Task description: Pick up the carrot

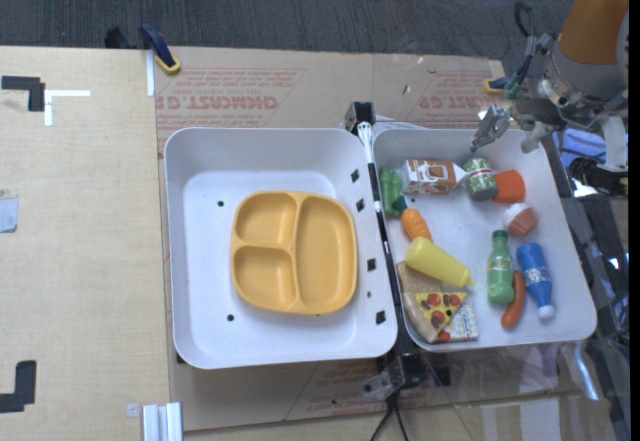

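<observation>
The carrot (415, 225) is a short orange piece lying near the left wall of the right bin (570, 259), just below a green item (391, 191) and above a yellow bottle (437, 262). My gripper (506, 132) hangs over the far edge of the right bin, up and to the right of the carrot and well apart from it. Its fingers (484, 132) are spread open with nothing between them.
The right bin also holds a brown carton (431, 177), a green-labelled can (480, 179), an orange cup (509, 186), a green bottle (500, 268), a blue bottle (535, 278), a sausage (515, 302) and a pizza slice (438, 309). A yellow divided plate (296, 253) lies in the left bin (190, 249).
</observation>
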You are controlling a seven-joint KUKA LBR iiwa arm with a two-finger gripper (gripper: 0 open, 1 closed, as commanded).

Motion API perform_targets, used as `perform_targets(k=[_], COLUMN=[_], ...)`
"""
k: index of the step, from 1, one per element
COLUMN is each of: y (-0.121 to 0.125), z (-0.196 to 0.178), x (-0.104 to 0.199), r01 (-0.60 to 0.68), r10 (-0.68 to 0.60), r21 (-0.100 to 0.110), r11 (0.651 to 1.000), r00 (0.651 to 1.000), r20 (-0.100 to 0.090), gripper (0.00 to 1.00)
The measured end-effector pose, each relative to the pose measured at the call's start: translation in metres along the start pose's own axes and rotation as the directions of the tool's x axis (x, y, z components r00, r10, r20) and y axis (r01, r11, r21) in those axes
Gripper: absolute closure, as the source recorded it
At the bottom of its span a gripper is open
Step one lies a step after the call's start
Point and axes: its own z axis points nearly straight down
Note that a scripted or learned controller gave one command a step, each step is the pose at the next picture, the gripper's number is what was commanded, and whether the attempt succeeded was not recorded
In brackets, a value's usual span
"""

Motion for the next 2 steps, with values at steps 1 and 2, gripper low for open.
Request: perform_targets(k=[1, 2], y=[-0.032, -0.063], z=[0.107, 0.117], x=[0.062, 0.067], r01=[0.02, -0.034], r10=[-0.02, 0.034], r21=[-0.001, 0.0], r11=[1.0, 0.999], r00=[1.0, 0.999], r20=[0.0, 0.0], gripper=[0.0, 0.0])
